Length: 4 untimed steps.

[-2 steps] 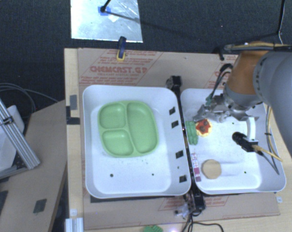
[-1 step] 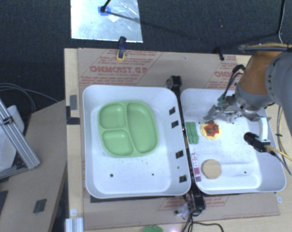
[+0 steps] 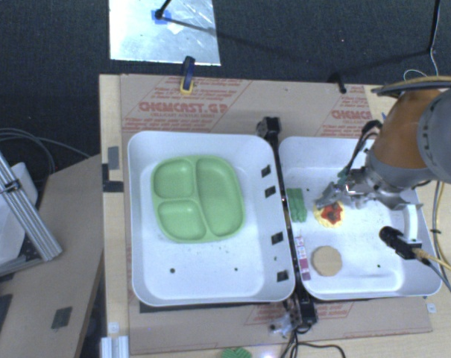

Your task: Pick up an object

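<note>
The pincer point(image 3: 335, 196), open or closed I cannot tell, sits over the small red-and-yellow object point(image 3: 331, 215) and could knock it aside, grasping nothing.

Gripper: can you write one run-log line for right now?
gripper: at red-yellow object, right bin | tan disc: nearby, same bin | green plate: left bin

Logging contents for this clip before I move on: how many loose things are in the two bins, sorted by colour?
Green: 2, a divided plate in the left bin and a small block in the right bin
Red and yellow: 1, a small toy, right bin
Tan: 1, a round disc, right bin
Total: 4
</note>
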### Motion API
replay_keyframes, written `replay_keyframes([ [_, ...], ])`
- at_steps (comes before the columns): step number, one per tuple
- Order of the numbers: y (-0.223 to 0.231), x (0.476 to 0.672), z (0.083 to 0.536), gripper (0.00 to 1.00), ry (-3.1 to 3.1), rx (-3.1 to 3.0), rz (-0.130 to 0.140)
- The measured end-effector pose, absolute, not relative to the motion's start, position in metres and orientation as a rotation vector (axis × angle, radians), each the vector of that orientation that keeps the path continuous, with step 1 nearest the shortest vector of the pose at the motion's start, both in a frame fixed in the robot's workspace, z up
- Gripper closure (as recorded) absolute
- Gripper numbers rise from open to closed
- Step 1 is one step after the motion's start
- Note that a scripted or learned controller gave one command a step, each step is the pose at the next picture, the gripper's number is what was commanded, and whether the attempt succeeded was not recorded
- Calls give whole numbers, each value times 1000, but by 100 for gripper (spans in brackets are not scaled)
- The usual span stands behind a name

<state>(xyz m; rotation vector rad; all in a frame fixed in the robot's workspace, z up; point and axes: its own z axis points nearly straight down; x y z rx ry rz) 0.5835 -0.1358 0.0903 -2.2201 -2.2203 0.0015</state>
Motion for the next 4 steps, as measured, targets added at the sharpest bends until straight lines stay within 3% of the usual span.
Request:
replay_keyframes([
  [1,-211,601,85,0,-2222,-2230,0],
  [3,-199,544,85,0,-2221,-2224,-1],
  [4,-99,653,86,0,-2242,-2209,-18],
])
